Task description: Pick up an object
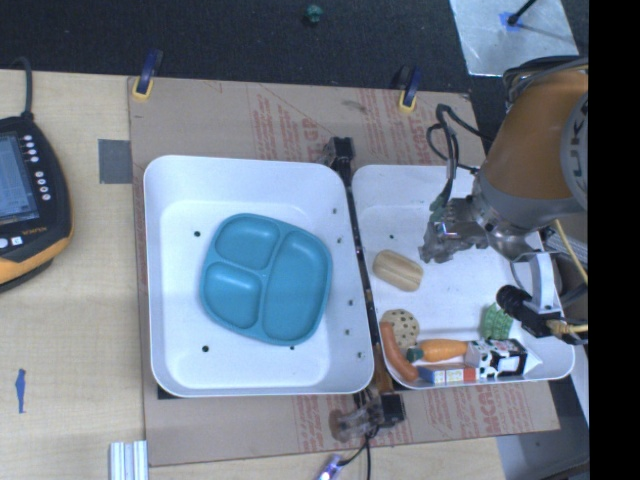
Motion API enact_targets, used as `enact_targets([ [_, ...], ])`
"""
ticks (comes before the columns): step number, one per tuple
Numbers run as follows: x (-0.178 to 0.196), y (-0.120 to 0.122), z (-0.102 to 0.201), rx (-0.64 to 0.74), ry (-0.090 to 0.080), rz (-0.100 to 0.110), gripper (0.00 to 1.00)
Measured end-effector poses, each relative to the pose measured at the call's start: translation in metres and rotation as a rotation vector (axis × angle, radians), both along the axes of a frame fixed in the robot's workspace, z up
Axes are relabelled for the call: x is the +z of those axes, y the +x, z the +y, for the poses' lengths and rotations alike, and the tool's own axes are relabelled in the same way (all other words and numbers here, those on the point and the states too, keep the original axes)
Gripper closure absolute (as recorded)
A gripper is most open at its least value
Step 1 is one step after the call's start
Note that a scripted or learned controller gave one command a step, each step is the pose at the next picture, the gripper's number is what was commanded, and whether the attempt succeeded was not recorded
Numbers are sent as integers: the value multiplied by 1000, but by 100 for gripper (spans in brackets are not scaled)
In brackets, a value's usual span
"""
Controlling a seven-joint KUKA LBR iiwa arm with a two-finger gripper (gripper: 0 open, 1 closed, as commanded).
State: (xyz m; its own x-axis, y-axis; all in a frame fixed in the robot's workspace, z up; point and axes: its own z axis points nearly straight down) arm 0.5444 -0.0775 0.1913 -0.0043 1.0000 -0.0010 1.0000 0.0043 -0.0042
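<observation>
You see the gripper (441, 243) low in the right bin (400, 193), just right of the tan bread roll (398, 270) and apparently clear of it, its grip state unreadable at this slant, while the arm (535, 148) covers the bin's far right side.

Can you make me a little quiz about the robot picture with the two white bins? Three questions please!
1. True or false: the blue divided plate lies in the left bin.
2. Which thing lies closest to the gripper? A) the carrot B) the tan wooden block C) the round cookie
3. Fill in: the carrot lies near the ____ edge of the right bin in the camera view.

Key: 1 true; 2 B; 3 bottom.
</observation>
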Motion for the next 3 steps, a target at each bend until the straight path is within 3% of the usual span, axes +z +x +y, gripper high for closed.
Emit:
enact_targets([
  [1, 0, 10, 71, 3, -1, -2, 100],
  [2, 0, 47, 8, -2, 0, -2, 100],
  [3, 0, 44, 72, 2, 1, 2, 100],
])
